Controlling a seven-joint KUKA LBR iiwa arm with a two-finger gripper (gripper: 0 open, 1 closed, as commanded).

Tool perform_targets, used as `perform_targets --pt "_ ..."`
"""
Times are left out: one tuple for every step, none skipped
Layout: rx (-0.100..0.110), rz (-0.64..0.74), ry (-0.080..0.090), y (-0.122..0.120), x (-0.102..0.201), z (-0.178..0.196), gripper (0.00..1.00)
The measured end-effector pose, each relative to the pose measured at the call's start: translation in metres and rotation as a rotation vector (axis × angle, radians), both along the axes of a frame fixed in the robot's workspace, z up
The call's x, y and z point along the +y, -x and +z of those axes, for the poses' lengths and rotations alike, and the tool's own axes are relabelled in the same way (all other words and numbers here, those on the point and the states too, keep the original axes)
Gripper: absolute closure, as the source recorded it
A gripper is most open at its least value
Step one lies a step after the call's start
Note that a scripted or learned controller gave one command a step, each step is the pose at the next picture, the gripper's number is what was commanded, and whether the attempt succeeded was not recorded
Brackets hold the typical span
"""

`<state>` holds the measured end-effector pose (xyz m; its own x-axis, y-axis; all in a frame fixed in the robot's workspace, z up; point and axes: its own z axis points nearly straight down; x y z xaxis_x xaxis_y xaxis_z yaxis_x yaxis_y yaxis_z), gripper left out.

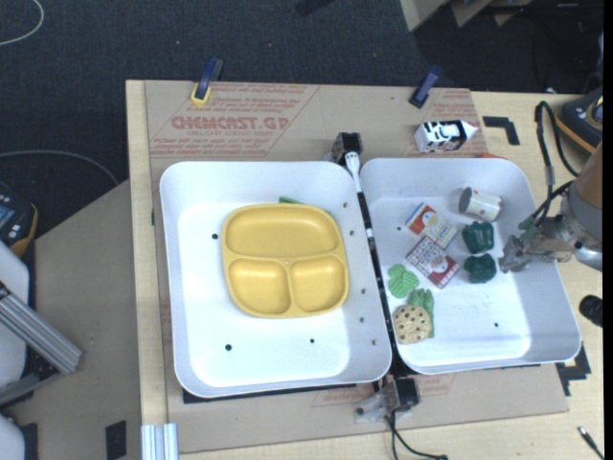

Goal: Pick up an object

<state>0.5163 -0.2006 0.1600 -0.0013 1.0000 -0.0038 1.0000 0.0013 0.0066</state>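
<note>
Green toys lie at three o'clock in the right bin, just beside the gripper, whose grasp I cannot tell. Cards, a cookie and a cup lie around; the yellow tray fills the left bin. Approach seems under way; next comes a descent onto one toy
</note>
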Motion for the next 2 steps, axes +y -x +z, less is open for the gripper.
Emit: perform_targets --pt "-0.001 0.000 0.000 -0.0059 0.0053 0.0609 1.00" --pt "0.003 0.000 -0.001 -0.0066 0.0052 0.0650 1.00"
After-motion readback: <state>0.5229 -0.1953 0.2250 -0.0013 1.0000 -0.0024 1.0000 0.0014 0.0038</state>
